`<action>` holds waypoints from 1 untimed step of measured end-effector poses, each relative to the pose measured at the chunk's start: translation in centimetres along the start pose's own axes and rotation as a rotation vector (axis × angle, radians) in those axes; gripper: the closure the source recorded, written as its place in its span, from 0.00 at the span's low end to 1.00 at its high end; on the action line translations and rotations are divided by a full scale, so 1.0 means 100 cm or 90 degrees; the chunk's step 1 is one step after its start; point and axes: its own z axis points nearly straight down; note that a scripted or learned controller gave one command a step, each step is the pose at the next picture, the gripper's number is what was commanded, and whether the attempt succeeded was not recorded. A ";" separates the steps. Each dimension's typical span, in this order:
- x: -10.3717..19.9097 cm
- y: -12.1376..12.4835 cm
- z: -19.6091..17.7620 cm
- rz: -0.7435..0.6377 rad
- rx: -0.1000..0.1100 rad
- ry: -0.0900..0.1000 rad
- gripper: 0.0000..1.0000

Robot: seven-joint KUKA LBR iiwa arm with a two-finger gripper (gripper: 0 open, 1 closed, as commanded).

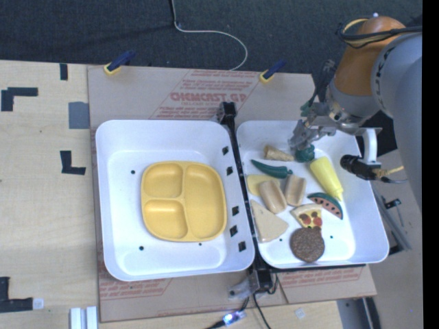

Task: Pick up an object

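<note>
Two white bins side by side mid-frame, sitting on cardboard. Left bin (116,184) holds one yellow divided plate (184,201), roughly centred, with open white floor all round it, most along the left and bottom edges.

Right bin (374,242) is crowded. Toy food fills its left and centre:
- green pepper (271,169) near the divider
- small tan piece (277,154) above it
- two tan bread-like pieces (282,192) side by side
- pale wedge (267,223) against the divider wall
- pizza slice (309,217)
- brown round patty (306,245) near the bottom rim
- watermelon slice (326,203)
- yellow corn (326,176), lying at a slant

Items mostly touch or sit just beside each other. Open floor is only along the right wall, the lower right corner and a strip at the top edge.

Arm comes in from upper right of frame, orange band (357,64) high, wrist angled down-left over the right bin's top edge. Gripper (302,147) is low over the bin's upper middle, just beside the corn's top end and right of the small tan piece. A dark teal bit (304,155) sits at the fingertips; can't tell if it is a toy or part of the tool. Finger opening not readable, can't tell if anything is gripped.
</note>
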 end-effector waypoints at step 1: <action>0.000 0.001 -0.053 0.000 0.000 0.000 1.00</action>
